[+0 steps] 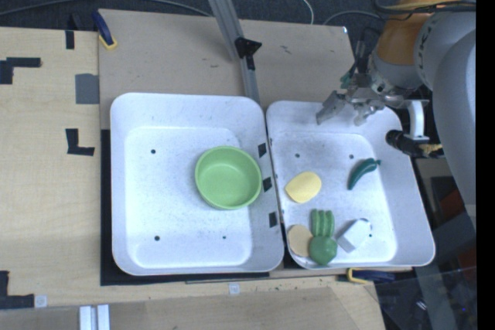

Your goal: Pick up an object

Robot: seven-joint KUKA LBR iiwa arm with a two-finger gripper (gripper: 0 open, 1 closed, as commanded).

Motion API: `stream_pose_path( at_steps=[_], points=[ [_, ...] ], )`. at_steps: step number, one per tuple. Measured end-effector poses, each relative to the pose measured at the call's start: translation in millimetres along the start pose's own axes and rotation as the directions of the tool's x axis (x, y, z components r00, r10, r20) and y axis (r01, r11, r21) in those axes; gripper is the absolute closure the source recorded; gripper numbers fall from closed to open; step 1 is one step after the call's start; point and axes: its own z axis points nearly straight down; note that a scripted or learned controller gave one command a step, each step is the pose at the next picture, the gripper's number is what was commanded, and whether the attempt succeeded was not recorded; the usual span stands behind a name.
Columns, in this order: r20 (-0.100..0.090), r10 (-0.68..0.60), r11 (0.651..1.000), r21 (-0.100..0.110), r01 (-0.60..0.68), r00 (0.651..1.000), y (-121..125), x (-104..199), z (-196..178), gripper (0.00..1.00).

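My gripper (344, 113) hangs over the far edge of the right bin (402, 243), its two grey fingers spread apart with nothing between them. Below it in that bin lie a yellow lemon-shaped piece (303, 186), a dark green chili-shaped piece (361, 171), a green vegetable piece with a round end (322, 236), a tan round piece (298, 238) and a small grey-white block (355, 234). The gripper is well above and behind all of them. A green bowl (227, 177) sits in the left bin (139, 189).
A slanted metal pole (224, 4) with a black clamp stands behind the bins. Cables run across the dark floor at the back. The arm's grey body and orange band (418, 19) fill the upper right.
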Motion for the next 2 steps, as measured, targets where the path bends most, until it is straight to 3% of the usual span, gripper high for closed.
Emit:
stream_pose_path(
  at_steps=[1,2],
  points=[
    [0.002,0.001,1.0,0.003,-0.001,1.0,-0.5,-1.3,47.5,0.0],
    [0.0,-0.002,1.0,0.003,0.002,1.0,-0.5,0.3,37.3,1.0]
  ],
)
